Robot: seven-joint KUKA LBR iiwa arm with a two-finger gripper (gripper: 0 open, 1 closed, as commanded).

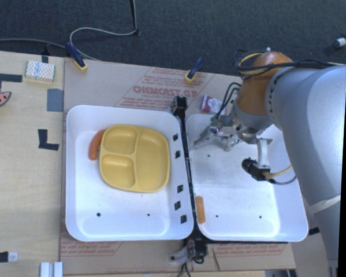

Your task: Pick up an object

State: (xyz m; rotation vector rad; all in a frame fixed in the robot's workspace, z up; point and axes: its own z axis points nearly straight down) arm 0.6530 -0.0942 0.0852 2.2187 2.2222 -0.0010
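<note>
Camera view | claw [214, 137] over right bin [284, 228] | finger state unclear

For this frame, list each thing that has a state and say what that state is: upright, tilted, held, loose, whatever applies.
Yellow plate: lying flat, face up, in the left bin.
Orange piece: loose, beside the plate's left edge, partly tucked under it.
Small orange piece: loose, lying at the right bin's left wall.
Claw: low over the right bin's upper part, nothing seen in it.
</note>
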